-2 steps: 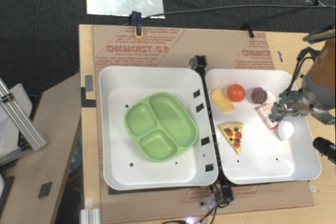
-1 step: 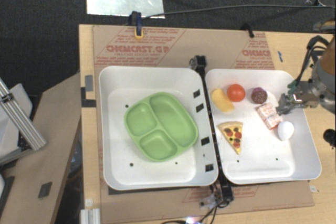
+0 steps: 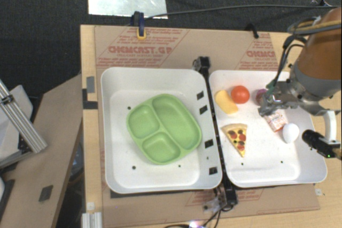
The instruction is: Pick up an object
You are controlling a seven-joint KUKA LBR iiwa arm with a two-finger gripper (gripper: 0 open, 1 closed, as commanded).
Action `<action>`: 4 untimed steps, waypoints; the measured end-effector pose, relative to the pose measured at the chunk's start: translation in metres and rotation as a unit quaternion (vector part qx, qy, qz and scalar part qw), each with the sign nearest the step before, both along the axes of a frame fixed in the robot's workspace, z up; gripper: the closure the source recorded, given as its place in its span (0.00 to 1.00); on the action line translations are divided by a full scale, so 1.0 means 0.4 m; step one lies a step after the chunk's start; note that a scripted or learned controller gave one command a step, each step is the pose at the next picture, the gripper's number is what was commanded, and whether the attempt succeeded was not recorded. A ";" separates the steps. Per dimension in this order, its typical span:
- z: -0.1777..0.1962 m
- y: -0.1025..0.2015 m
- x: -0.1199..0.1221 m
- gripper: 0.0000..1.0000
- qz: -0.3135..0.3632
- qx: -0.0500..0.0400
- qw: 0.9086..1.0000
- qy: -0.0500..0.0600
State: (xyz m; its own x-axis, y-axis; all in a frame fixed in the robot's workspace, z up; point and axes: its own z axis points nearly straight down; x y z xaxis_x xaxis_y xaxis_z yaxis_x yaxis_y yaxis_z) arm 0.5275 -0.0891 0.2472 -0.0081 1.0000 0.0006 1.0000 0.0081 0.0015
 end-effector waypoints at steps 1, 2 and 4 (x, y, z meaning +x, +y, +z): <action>-0.036 0.135 0.038 1.00 0.001 0.000 1.000 0.000; -0.039 0.277 0.099 1.00 0.001 0.001 1.000 -0.001; -0.031 0.496 0.152 1.00 0.001 0.001 1.000 0.000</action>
